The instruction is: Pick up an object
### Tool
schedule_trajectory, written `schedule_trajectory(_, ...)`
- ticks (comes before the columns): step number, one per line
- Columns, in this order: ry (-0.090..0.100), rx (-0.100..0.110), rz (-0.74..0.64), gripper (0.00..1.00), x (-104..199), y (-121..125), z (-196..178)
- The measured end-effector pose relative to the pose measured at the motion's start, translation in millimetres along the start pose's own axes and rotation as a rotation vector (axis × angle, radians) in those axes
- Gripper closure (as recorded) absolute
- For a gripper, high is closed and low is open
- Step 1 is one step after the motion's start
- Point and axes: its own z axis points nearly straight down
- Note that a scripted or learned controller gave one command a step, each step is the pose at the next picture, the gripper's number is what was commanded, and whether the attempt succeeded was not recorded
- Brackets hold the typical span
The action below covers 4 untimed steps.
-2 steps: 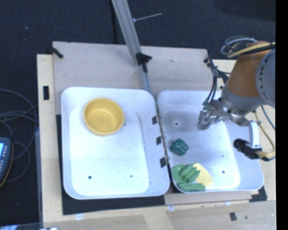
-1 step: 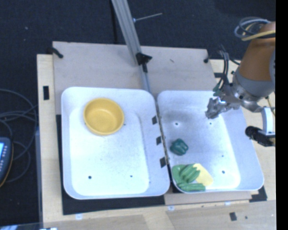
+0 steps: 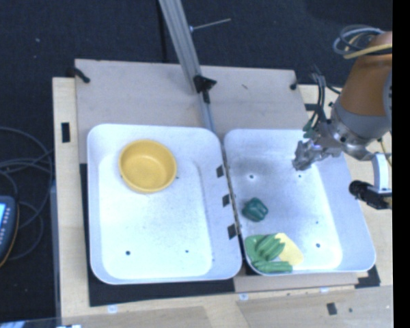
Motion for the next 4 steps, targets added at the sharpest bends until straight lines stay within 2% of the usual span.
schedule_trajectory(1, 0.001, -0.002, -0.003, 1.0, 48, -3, -13)
schedule_trajectory(2, 0.002, 0.0, -0.004, 1.0, 101, 3, -13)
schedule_trajectory(3, 0.002, -0.001, -0.004, 1.0, 155, -3, -24)
schedule_trajectory(4, 0.001, 0.001, -0.004, 1.0, 209, -11, -12)
